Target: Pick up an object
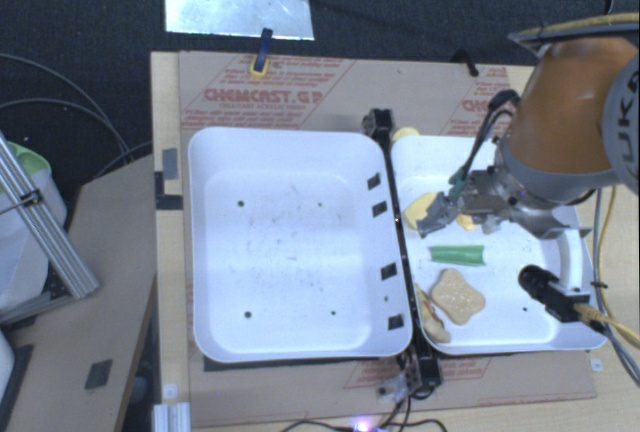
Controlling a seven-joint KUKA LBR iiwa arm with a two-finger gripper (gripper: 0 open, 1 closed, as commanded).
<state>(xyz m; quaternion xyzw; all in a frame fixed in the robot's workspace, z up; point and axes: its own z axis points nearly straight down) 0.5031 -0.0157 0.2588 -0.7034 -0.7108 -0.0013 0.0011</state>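
The gripper [436,215] hangs over the right bin [520,325], above a yellow object [424,204]; whether it grips anything I cannot tell. A green stick [457,254] lies just nearward, long axis left-right, a tan biscuit [458,298] nearer still.

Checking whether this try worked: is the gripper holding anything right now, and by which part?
Cannot be told: the gripper sits over a yellow object in the right bin.
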